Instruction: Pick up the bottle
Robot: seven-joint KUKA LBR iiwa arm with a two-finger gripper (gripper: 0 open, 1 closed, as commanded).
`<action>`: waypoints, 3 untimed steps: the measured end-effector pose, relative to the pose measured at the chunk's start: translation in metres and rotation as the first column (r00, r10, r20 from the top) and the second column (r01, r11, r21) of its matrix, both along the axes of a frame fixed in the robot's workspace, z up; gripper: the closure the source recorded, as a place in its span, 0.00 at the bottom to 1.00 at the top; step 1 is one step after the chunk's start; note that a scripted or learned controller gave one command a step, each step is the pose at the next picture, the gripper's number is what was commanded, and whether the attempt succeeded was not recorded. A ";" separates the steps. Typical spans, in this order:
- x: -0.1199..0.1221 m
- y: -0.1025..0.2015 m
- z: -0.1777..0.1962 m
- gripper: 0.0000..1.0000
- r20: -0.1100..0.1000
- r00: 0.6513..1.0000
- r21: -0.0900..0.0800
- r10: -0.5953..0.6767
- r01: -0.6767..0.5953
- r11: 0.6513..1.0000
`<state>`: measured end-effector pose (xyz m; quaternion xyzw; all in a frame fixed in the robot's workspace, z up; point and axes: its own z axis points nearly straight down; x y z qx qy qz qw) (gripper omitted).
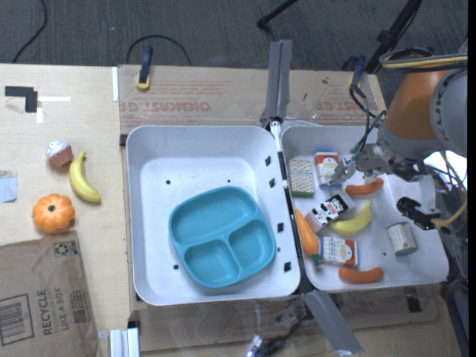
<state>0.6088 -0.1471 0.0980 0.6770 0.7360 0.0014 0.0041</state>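
Where the gripper (351, 167) hovers, clutter blurs any bottle in the right bin (439, 270)

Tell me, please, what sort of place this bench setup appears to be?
Probably a robotics lab's grasping test bench. Two white bins sit on a cardboard-covered table, one holding a blue tray, the other toy food like a banana. An arm reaches in, with cables and stands behind.
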 end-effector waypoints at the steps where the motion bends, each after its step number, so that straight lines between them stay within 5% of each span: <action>1: -0.042 0.046 -0.008 0.00 -0.011 0.995 0.003 -0.101 0.101 0.995; 2: 0.007 0.050 0.205 0.00 -0.011 0.995 0.001 -0.102 0.102 0.995; 3: 0.016 0.087 0.091 0.00 -0.013 1.000 0.002 0.023 -0.023 1.000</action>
